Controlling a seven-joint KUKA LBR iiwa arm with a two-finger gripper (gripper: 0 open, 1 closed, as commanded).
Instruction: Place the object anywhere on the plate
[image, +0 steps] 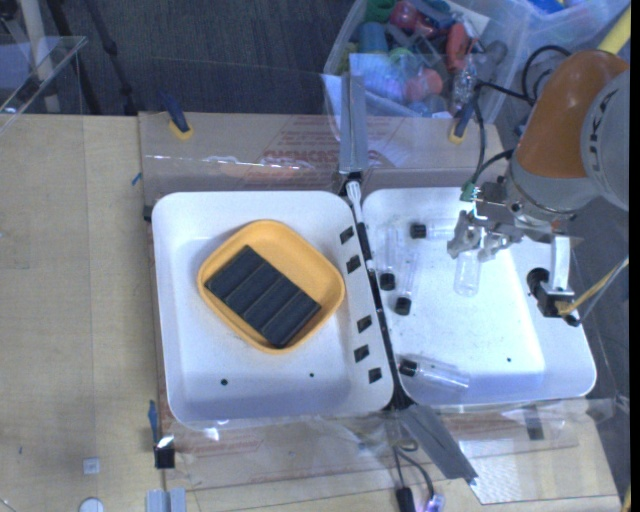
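Vials are lying scattered in the right bin (520, 350): one clear vial (467, 272) is hanging upright between the fingers of the gripper (466, 245), which are pinching its upper end above the bin floor. Another capped vial (432, 371) is resting near the front edge. The yellow plate (225, 262), carrying a dark ridged slab (262, 293), is sitting in the left bin (190, 380).

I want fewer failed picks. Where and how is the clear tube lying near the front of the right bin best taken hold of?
Grip the clear tube across its bare middle, clear of the dark cap at its left end. Come straight down from above: it lies flat on the right bin floor, so the end effector fingers should probably close across its narrow width, not along it.
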